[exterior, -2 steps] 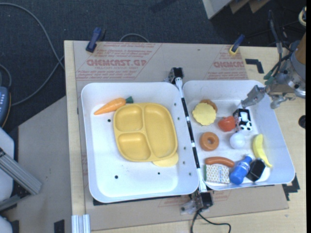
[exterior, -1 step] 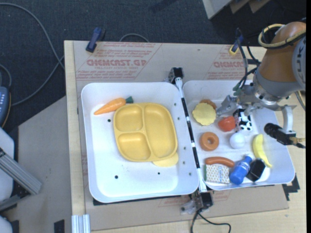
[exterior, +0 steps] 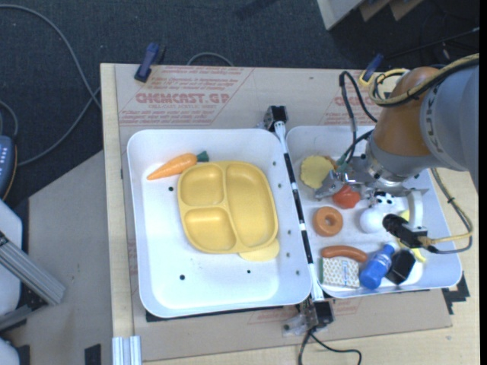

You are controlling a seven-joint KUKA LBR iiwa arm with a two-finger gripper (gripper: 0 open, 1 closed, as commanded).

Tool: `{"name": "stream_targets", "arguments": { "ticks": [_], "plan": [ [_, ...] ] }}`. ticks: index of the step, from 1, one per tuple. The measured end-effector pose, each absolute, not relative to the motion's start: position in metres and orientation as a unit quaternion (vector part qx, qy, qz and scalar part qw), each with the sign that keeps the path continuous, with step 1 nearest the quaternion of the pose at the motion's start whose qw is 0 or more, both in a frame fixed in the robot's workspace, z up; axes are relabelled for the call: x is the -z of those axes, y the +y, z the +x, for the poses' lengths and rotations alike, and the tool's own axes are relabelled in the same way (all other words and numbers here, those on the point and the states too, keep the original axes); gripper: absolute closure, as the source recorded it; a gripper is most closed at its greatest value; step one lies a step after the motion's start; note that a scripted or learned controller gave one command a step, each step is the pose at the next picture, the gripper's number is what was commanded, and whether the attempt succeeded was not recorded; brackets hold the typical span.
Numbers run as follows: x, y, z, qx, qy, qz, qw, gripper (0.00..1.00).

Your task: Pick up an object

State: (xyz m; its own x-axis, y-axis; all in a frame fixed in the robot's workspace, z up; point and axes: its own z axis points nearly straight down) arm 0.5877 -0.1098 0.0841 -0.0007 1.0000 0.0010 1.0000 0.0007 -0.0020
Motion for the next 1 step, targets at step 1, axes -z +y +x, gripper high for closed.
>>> {"name": "stream_targets", "arguments": {
  "ticks": [1],
  "plan": [
    [-0.0953, -0.1100, 0.5888, 0.0008, -0.707, -0.707, -0.001, 1.00]
  ]
}}
